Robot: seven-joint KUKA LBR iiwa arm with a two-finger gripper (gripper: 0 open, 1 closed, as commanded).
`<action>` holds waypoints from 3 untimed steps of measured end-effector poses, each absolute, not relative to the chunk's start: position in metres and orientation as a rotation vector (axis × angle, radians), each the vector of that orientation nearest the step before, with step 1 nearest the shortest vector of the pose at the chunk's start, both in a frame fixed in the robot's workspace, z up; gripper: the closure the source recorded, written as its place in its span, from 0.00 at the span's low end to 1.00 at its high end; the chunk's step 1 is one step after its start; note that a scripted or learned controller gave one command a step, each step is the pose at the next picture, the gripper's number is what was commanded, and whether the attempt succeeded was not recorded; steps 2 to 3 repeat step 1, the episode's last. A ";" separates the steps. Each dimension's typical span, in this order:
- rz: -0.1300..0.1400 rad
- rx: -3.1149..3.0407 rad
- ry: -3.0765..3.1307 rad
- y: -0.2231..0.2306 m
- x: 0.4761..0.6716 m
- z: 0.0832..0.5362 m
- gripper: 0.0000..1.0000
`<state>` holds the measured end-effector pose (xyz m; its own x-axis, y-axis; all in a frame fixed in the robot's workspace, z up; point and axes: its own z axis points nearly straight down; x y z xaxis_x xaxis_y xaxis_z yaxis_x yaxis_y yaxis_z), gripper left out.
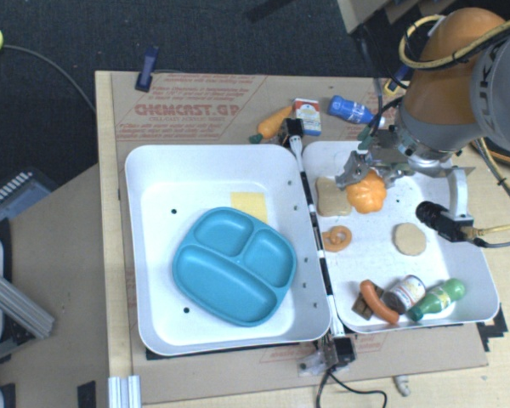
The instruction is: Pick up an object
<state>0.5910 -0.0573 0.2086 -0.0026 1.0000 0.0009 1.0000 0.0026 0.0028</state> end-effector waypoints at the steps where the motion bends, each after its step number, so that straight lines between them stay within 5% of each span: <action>1: -0.001 2.222 2.225 -0.008 0.569 0.205 1.00; 3: -0.001 2.222 2.225 -0.008 0.569 0.205 1.00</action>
